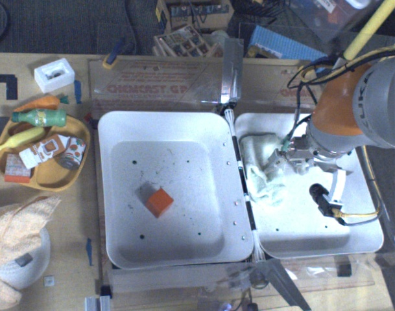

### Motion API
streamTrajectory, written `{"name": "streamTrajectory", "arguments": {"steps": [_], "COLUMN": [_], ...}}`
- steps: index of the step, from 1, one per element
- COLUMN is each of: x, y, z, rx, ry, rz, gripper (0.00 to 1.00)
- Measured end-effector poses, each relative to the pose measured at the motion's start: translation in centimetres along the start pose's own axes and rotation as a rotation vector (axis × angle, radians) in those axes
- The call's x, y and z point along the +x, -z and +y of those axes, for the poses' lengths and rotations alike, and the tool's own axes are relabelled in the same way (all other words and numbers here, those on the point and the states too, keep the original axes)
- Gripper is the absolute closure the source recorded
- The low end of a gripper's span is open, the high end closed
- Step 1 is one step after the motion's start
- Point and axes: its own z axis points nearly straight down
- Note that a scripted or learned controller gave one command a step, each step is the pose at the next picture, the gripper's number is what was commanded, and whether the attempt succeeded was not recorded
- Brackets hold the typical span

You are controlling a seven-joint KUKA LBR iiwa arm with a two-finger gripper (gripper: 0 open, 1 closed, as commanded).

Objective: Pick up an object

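An orange cube (160, 202) lies on the floor of the left bin (119, 141), a little left of its middle. In the right bin (353, 238) a pale, crumpled whitish-green object (263, 186) rests against the left wall, with a greyish lump (254, 149) just behind it. The arm, with its orange band (336, 112), comes in from the right and hangs low over the right bin. Its gripper (276, 165) sits at the upper right edge of the pale object, close to it or touching it. The arm's wrist hides part of the bin floor.
A black fitting and a yellow cable (327, 203) hang off the wrist over the right bin's floor. Left of the bins stand a yellow bowl (61, 180) of toy food, a peach cloth (19, 232) and a small white box (54, 74). Clutter lines the bench's back edge.
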Motion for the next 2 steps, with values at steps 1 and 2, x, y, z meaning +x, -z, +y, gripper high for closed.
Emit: {"name": "streamTrajectory", "arguments": {"steps": [1, 2], "x": [-8.7, -10.2], "y": [5.6, 7.2], "z": [-0.5, 0.3], "rx": [0.002, 0.001], "ry": [-0.100, -0.075], "rz": [-0.001, -0.002], "gripper": [0.00, 0.00]}}
